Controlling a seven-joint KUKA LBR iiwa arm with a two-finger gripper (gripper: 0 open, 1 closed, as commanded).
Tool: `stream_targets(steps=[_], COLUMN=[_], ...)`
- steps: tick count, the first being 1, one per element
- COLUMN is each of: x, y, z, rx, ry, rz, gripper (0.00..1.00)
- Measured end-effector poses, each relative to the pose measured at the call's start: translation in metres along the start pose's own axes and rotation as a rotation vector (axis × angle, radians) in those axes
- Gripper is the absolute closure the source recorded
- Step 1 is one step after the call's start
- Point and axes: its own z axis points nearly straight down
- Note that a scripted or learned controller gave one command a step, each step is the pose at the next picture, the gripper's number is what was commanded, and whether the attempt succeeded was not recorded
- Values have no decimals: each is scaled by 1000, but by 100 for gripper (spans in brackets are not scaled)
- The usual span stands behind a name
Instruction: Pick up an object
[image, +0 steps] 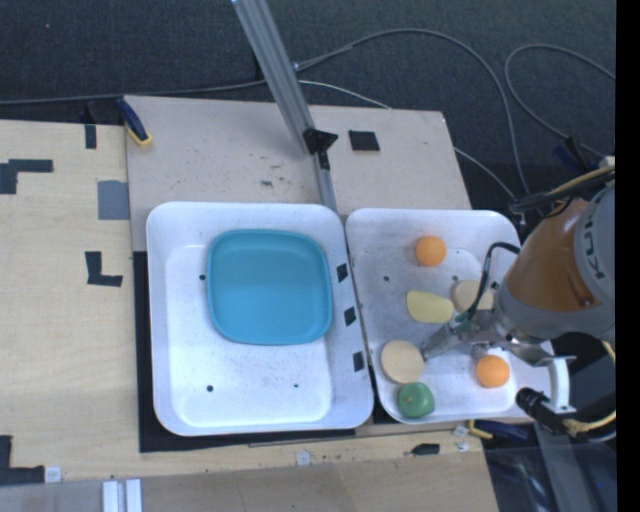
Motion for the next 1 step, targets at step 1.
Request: stream_targets(steps=[1], x=[-1], y=[0], z=[-11], rx=[-1], ry=[-1], rz=[0], gripper=[100])
